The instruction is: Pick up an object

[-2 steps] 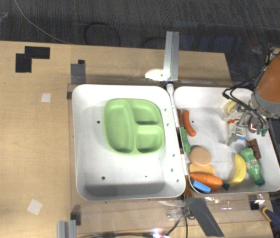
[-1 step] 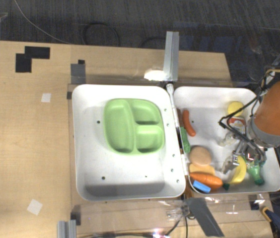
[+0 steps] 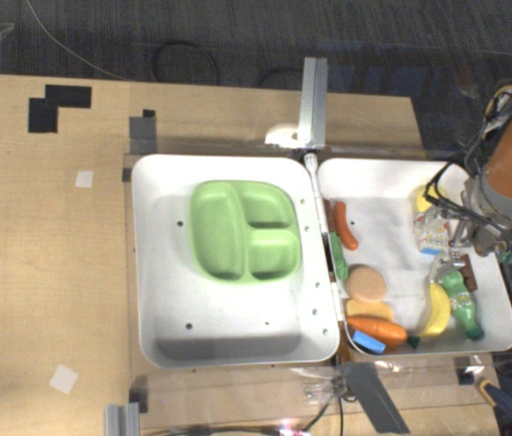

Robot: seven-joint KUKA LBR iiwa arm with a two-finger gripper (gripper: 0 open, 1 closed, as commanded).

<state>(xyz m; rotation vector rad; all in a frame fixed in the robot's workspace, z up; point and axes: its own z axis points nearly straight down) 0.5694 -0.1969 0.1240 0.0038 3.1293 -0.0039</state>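
Note:
The right bin (image 3: 392, 184) holds several toys. A red sausage (image 3: 345, 226) lies beside a green pod (image 3: 338, 258) near the divider. A tan bun (image 3: 367, 283) sits above an orange carrot (image 3: 377, 328) and a blue piece (image 3: 368, 341). A yellow banana (image 3: 438, 310) and a green bottle (image 3: 463, 307) lie at the front right. A clear packet (image 3: 432, 235) and a small yellow item (image 3: 423, 199) rest further back. My gripper (image 3: 454, 263) hangs low over the bin's right side, just above the bottle's top and beside the packet.
The left bin (image 3: 161, 325) holds a green divided plate (image 3: 242, 230). A metal post (image 3: 313, 107) stands behind the divider between the bins. Black cables loop around the arm's wrist (image 3: 510, 166) at the right edge.

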